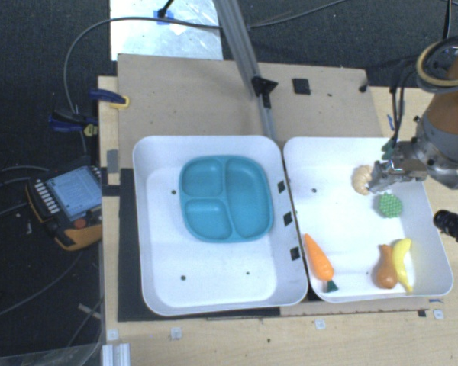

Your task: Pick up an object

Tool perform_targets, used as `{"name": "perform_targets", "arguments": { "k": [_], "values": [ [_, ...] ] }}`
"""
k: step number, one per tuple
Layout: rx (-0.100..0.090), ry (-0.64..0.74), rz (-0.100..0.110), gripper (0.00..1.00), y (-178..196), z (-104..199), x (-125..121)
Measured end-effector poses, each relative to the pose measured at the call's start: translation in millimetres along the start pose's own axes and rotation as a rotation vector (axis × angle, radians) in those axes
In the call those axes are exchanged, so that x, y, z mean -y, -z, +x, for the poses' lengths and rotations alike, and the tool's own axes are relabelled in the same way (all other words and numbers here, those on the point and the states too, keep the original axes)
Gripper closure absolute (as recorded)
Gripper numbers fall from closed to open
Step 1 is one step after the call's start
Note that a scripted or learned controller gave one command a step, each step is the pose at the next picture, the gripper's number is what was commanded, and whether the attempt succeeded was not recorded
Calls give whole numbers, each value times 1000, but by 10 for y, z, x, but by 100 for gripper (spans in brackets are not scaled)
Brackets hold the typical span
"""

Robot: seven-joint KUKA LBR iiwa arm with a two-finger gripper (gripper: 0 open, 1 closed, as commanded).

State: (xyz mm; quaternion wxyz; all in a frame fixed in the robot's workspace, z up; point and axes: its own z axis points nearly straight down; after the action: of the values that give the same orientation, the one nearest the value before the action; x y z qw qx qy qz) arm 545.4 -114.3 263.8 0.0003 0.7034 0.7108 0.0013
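Observation:
In the right bin (328, 204) lie a pale beige lump (361, 179), a green knobbly ball (390, 205), an orange carrot (318, 258), a brown pear-shaped piece (385, 269) and a yellow banana (403, 261). My gripper (383, 175) hangs at the bin's far right, just right of the beige lump and above the green ball. Its metal tip touches or overlaps the lump's right side.
The left bin (160, 280) holds a blue divided plate (226, 197). A grey pole (240, 40) slants across the back of the bench. Clamps (107, 97) and a handheld device (69, 197) lie off the bench's left side.

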Motion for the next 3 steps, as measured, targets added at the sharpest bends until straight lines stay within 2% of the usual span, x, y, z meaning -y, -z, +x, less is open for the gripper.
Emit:
{"name": "perform_targets", "arguments": {
  "k": [1,3],
  "values": [
    [0,1,-1,100,45,550,-26],
    [-1,0,3,100,-275,1593,34]
  ]
}}
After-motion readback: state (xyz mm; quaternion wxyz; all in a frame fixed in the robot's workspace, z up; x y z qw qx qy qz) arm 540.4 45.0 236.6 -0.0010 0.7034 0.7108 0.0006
